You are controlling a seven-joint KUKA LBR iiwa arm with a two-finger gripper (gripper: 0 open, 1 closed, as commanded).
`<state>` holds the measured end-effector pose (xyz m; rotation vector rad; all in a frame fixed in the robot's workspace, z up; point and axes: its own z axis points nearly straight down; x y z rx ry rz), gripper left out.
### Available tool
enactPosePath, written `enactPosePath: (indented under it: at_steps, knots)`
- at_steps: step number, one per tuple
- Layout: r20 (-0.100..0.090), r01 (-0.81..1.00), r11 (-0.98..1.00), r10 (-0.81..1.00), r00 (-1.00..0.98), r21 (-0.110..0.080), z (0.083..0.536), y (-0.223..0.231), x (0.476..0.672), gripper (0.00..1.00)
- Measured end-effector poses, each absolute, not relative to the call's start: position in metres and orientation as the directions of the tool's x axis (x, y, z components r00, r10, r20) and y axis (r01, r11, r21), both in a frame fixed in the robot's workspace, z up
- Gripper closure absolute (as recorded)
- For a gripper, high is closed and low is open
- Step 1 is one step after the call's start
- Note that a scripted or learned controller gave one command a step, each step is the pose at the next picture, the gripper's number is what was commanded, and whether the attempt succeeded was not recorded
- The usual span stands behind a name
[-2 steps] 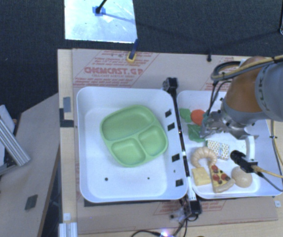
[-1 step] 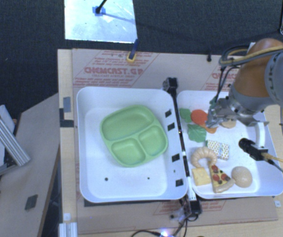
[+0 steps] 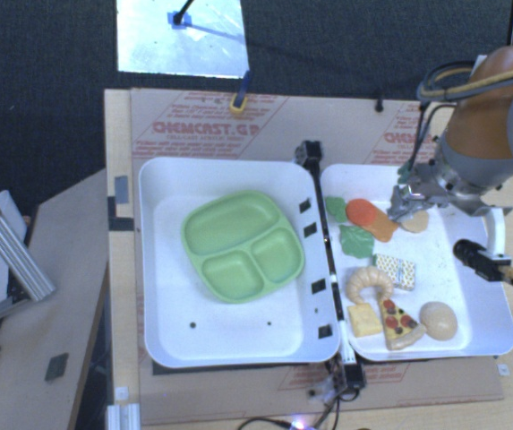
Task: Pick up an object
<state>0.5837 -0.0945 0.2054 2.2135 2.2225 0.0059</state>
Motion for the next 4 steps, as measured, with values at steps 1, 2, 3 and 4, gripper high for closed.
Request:
enactPosePath:
  at_steps: [1,2,3,4]
  knots:
    - [-0.001,1.000,0.005,1.000,-0.005,0.004,0.226,-0.094,0.585,1.00]
    - [0.002,1.000,0.010,1.000,-0.010,0.002,0.216,-0.038,0.596,1.00]
    - [0.002,1.000,0.010,1.000,-0.010,0.002,0.210,0.012,0.602,1.00]
    - [0.003,1.000,0.010,1.000,-0.010,0.003,0.228,0.066,0.598,1.00]
